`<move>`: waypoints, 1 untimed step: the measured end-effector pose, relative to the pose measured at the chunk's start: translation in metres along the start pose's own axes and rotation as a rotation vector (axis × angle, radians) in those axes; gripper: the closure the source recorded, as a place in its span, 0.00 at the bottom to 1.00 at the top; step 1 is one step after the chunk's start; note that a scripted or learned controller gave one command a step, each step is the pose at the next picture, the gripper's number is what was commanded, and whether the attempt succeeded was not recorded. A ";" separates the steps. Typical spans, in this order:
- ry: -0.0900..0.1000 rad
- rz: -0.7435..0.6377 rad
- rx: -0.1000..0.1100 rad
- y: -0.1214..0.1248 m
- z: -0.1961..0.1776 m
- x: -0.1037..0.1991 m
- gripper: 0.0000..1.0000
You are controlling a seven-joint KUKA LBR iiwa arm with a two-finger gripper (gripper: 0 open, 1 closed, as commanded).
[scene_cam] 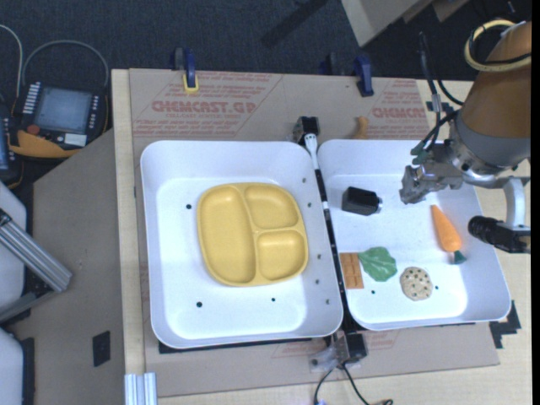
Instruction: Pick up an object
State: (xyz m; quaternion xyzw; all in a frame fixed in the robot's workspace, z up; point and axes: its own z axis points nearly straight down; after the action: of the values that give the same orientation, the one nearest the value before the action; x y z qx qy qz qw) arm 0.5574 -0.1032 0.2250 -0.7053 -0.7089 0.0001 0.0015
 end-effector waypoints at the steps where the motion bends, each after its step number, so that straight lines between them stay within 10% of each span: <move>1: 0.001 -0.001 0.001 -0.017 0.005 0.058 1.00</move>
State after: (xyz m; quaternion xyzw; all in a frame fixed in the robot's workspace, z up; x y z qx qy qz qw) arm 0.5398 -0.0457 0.2203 -0.7051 -0.7091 0.0001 0.0023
